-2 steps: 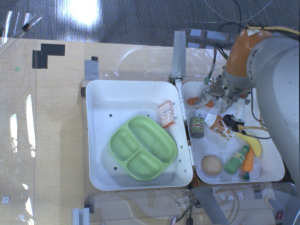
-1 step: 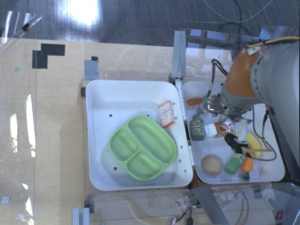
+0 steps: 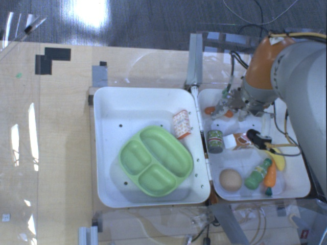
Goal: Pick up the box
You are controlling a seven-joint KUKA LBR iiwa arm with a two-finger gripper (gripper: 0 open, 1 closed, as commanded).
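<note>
Box leans on the left bin's right wall: light, stiff card; I'd pinch its flat faces. My claw hovers over the right bin, grip unreadable.

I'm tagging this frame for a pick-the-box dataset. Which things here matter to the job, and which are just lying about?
For the job:
- box, leaning at the left bin's right wall
- gripper, over the right bin's far end

Lying about:
- green divided plate, left bin
- can
- egg
- green bottle
- carrot
- banana
</note>
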